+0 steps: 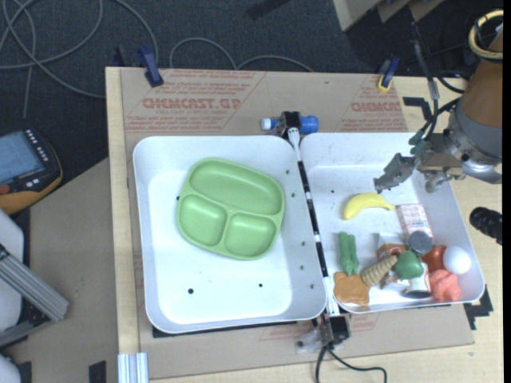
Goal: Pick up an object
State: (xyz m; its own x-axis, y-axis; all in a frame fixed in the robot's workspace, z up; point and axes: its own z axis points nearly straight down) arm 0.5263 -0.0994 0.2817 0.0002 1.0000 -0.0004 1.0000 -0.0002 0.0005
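Observation:
My gripper (414, 178) hangs over the back of the right bin (351, 154), open, with nothing between its fingers. A yellow banana (367, 206) lies just in front of and below the left finger, apart from it. Beside the banana, to the right, lies a pink and white packet (413, 218). Nearer the front lie a green stick-shaped toy (347, 252), an orange toy (351, 287), a tan ribbed piece (378, 272), a green ball (409, 265), red-orange pieces (444, 282) and a white egg (457, 259).
The left bin (160, 214) holds a green divided plate (231, 208). A raised divider (311, 222) runs between the two bins. Blue clamps (148, 65) grip the bench's back edge. The toys crowd the right bin's front right corner.

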